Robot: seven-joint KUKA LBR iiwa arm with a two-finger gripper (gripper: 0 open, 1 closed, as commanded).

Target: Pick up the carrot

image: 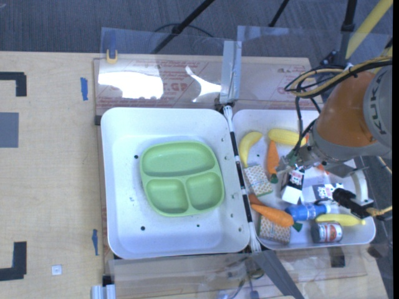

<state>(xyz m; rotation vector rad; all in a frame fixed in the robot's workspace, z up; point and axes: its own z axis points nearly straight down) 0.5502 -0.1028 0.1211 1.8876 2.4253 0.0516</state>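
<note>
Arm reaching into the right bin, claw low among the clutter

The table [43, 167] carries the left bin [118, 167] with a green divided plate [181, 177], well left of the claw [293, 167]; the right bin [368, 232] surrounds the claw, whose state I cannot tell. One carrot [272, 157] stands just left of it, another carrot [272, 214] lies below-left, two bananas [249, 145] above-left, a small can [327, 232] below-right

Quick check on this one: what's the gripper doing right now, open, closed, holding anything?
Gripper: cannot be told. It sits low in the right bin, beside the upright carrot, with no item visibly held.
</note>
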